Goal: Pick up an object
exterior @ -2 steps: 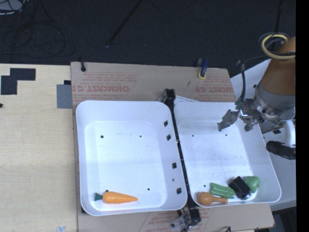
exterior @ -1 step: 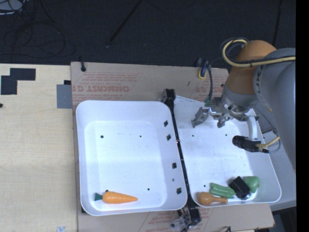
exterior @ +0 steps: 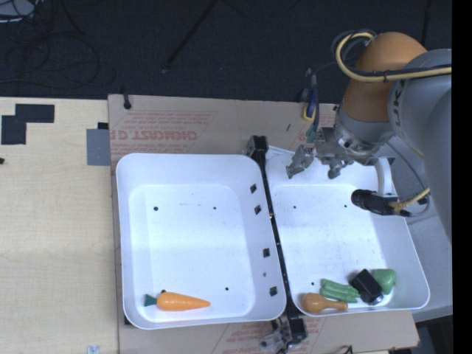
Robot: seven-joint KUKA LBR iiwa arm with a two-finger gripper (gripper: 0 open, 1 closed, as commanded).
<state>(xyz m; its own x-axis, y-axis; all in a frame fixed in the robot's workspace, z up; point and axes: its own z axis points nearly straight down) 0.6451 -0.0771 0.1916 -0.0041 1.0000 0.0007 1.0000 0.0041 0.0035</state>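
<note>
The tool (exterior: 317, 165) is seen open and holding nothing at the top edge of the right bin (exterior: 413, 257), while the small pile of toys (exterior: 352, 292) lies well below it, toward the frame's lower right.

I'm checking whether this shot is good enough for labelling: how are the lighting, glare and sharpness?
Camera view: light is even and soft, the white bins bright but not blown out, with faint shading along their walls; background above the bench is dark; the carrot is clear, the hand slightly soft, and the cluster by the black block blurs together.
</note>
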